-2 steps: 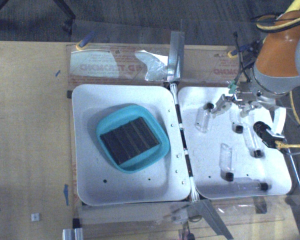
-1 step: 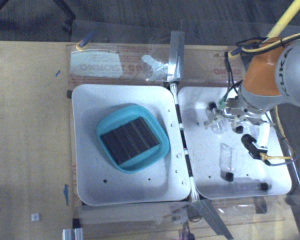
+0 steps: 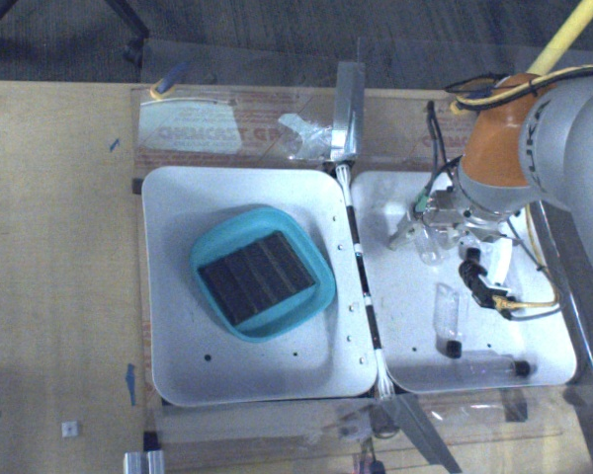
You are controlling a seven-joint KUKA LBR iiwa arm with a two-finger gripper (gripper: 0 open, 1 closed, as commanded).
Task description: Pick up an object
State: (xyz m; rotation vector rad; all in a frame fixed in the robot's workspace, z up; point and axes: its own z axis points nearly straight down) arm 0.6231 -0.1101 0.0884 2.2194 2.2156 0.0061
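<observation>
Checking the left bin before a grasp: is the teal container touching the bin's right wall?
Apart. The camera view shows bare white floor between the teal container and the left bin's right wall.

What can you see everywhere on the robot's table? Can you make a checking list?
Surface: tan bench bearing two shallow white bins side by side, left bin and right bin.
Job's things: teal tray with a dark ribbed insert in the left bin; two clear tubes with dark ends, one upright in the picture, one along the near wall, in the right bin.
Clutter: crumpled clear plastic behind the bins.
Grippers: gripper low over the right bin's far part; nothing seen between its fingers.
Cables: black and yellow cables beside the wrist.
Surroundings: dark floor and a stand's legs beyond the bench.
</observation>
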